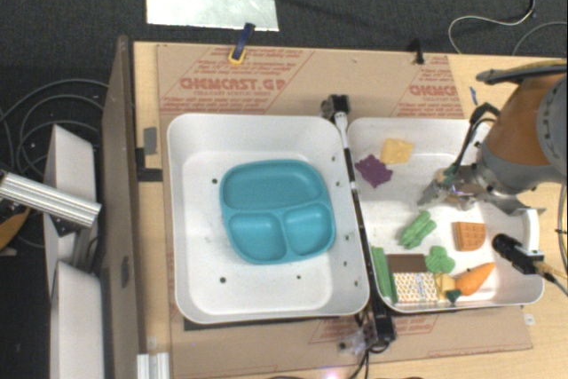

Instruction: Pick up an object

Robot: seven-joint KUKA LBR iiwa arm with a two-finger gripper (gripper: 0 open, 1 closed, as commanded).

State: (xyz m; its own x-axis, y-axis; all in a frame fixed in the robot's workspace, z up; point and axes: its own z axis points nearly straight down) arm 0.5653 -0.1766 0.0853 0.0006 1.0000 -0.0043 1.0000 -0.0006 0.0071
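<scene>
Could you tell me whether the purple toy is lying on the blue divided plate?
No, the purple toy lies in the right bin, while the blue divided plate sits in the left bin.

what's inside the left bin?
A teal divided tray lying flat in the left bin, with bare white floor around it. Whatever is under the tray is covered. The toy foods all lie in the right bin.

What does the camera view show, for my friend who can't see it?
A robot arm reaches from the right, its claw over the right bin of toy food: a carrot, a waffle, purple grapes. The left bin holds a blue divided plate.
</scene>
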